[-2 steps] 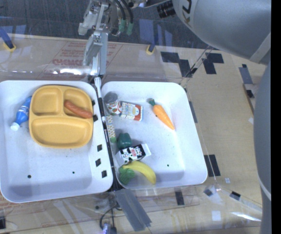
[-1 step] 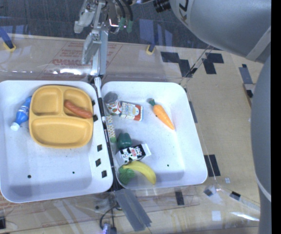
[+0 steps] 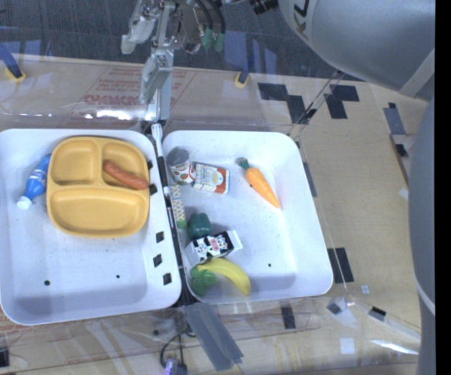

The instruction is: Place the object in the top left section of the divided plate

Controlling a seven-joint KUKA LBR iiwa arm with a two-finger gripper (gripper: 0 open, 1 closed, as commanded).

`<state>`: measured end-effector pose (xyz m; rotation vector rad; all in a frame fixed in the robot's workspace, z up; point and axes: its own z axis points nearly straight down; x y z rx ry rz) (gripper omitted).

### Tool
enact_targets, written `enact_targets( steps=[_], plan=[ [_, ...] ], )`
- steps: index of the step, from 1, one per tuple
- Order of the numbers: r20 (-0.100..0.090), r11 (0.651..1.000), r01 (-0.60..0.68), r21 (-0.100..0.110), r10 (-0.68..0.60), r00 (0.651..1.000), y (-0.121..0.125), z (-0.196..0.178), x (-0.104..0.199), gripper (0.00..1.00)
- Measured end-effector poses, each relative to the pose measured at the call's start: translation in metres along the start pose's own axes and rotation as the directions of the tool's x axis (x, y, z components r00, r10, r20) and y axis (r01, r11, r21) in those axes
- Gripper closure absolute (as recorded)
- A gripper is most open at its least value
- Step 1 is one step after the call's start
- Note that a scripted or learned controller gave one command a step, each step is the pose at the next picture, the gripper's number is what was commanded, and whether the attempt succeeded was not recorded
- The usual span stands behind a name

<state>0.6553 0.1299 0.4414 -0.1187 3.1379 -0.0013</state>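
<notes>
In the left bin (image 3: 22, 287), a blue bottle (image 3: 36, 181) lies beside the yellow divided plate (image 3: 92, 209). A sausage (image 3: 125, 176) rests in the plate's top right section. The hand (image 3: 156, 84) hangs above the far edge where the bins meet; I cannot tell its state. The right bin (image 3: 288, 241) holds a can (image 3: 178, 164), carton (image 3: 208, 177), carrot (image 3: 259, 183), pepper (image 3: 199, 225) and banana (image 3: 223, 276).

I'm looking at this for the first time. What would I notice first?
The big yellow divided plate in the left bin jumps out, with a sausage lying in its top right section. In the right bin, a bright orange carrot and a yellow banana stand out. The claw hangs above the bins' far edge.
</notes>
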Motion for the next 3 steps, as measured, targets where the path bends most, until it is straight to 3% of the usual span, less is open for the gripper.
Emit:
enact_targets(
  steps=[3],
  plan=[
    [0.004,0.952,0.308,0.0,-0.308,0.952,0.0037,-0.0001,-0.0026,0.0]
  ],
)
